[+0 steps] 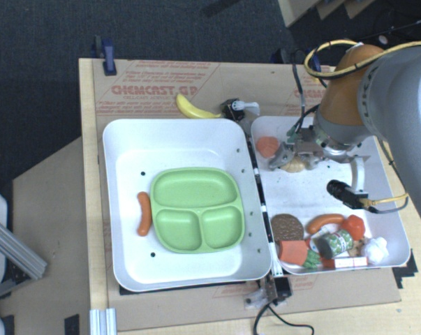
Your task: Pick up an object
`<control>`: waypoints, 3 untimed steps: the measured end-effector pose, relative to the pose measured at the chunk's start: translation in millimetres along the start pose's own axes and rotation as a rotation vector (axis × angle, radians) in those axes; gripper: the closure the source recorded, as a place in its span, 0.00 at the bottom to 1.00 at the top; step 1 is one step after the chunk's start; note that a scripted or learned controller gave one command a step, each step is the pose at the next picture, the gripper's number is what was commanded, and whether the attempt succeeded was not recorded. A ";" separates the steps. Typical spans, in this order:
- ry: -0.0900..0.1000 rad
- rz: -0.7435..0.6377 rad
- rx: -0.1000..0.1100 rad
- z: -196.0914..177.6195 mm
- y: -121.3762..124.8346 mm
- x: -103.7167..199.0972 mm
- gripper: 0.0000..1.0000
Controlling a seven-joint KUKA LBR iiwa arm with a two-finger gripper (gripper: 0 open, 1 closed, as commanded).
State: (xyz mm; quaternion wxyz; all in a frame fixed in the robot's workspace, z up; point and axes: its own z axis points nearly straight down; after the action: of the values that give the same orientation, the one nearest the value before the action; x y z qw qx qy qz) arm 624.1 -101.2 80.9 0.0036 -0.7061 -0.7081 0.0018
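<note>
My gripper [298,153] is low in the far left part of the right bin [400,237], reaching down from the grey and orange arm. Directly under it lies a tan, bread-like piece [291,165], and I cannot see whether that piece is touched or held. An orange-red round toy [267,146] lies just left of the gripper, near the bin's wall. At the near end of the same bin are a brown patty [287,226], a hot dog [325,222], a tomato [354,226], a small can [334,244] and a red block [292,250].
The left bin [119,187] holds a green divided plate [196,209] with an orange sausage [144,213] to its left. A banana [194,109] lies on the bench behind that bin. A white piece [376,249] and a small flat box [349,262] sit in the right bin's near corner.
</note>
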 end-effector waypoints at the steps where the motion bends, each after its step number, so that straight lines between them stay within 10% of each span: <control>1: -0.002 0.002 -0.005 -3.8 1.3 -1.7 0.00; 2: -0.003 -0.004 0.052 1.8 23.7 4.4 0.00; 3: -0.004 0.001 0.036 -9.4 25.6 4.3 1.00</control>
State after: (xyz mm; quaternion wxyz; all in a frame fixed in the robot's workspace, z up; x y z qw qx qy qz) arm 649.7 -96.9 90.1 0.0149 -0.7063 -0.7076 0.0163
